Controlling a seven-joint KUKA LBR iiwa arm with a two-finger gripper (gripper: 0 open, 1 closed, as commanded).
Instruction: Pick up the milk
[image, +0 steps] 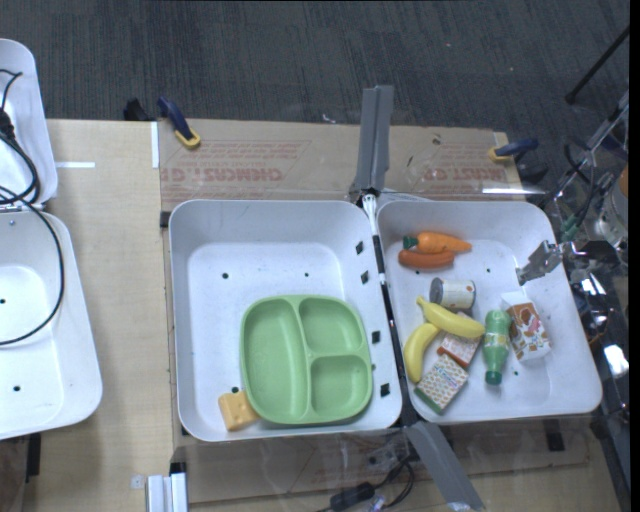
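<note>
- The green divided plate (305, 358) sits in the near half of the left bin (200, 300), and every place below is given from it.
- Just off the plate's near-left edge lies a yellow cheese wedge (236, 410), touching its rim or nearly so.
- To the plate's right, across the divider, the right bin (560, 400) holds a patterned box (442, 383) at its near side, with a smaller carton (458, 350) touching it just beyond.
- Two bananas (437, 333) lie beside these, on the side nearer the plate.
- A green bottle (495, 346) stands further right of the plate, past the bananas.
- The milk (527, 331), a small carton with a red-orange print, lies just right of the bottle, far from the plate.
- Beyond the bananas is a small can (454, 293) on its side.
- Further back lie a carrot (441, 243) and a sausage (426, 260), touching.
- The gripper (540, 262) hangs over the right bin's right wall, beyond the milk and apart from it; whether it is spread or pressed together, I cannot tell.
- The desk (120, 200) stretches behind the plate.
</note>
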